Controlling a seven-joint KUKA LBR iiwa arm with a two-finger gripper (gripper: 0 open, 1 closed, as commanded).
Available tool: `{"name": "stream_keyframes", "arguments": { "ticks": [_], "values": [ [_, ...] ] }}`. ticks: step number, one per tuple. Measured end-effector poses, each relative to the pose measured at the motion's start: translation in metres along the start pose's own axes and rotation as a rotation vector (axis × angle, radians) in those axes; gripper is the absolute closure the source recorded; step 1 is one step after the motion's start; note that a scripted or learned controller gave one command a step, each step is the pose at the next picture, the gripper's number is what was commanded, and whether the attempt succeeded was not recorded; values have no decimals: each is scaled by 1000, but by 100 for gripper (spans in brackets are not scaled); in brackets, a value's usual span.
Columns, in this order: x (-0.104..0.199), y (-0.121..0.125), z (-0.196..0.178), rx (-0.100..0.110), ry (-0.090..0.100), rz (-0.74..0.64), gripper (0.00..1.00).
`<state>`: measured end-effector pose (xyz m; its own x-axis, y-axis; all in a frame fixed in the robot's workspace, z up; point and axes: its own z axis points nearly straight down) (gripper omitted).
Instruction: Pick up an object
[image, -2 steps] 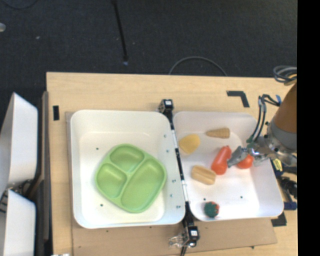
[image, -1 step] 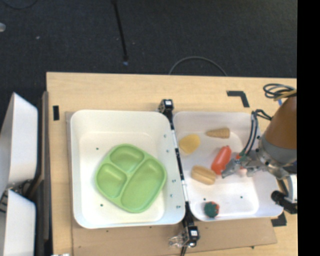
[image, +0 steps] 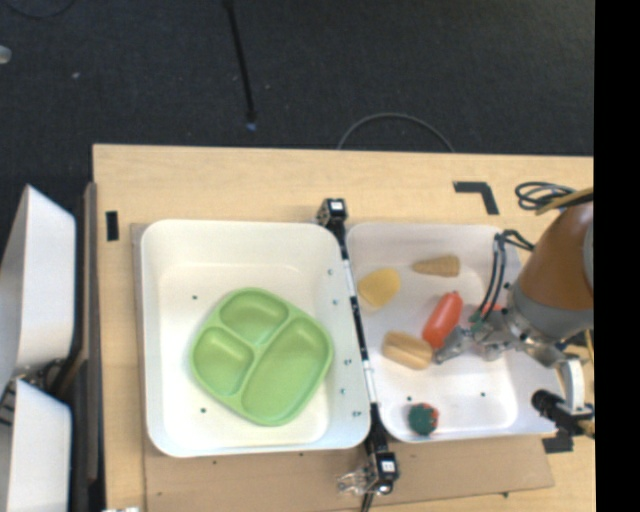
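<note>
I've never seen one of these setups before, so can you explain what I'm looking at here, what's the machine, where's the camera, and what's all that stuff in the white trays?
One camera looks down at a slant on a wooden bench holding two shallow white bins. The left bin holds a green divided plate. The right bin holds small toy-like items: a red piece, a pale yellow piece, two tan pieces, and a green and red one. From the right, a grey robot arm with an orange band reaches in. Its gripper sits low beside the red piece and the nearer tan piece. I can't tell whether it holds anything.
</note>
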<state>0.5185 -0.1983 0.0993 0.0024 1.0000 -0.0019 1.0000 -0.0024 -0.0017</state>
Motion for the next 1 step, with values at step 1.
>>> {"name": "stream_keyframes", "arguments": {
  "ticks": [1],
  "values": [
    [0,2,-13,-6,0,3,100]
  ]
}}
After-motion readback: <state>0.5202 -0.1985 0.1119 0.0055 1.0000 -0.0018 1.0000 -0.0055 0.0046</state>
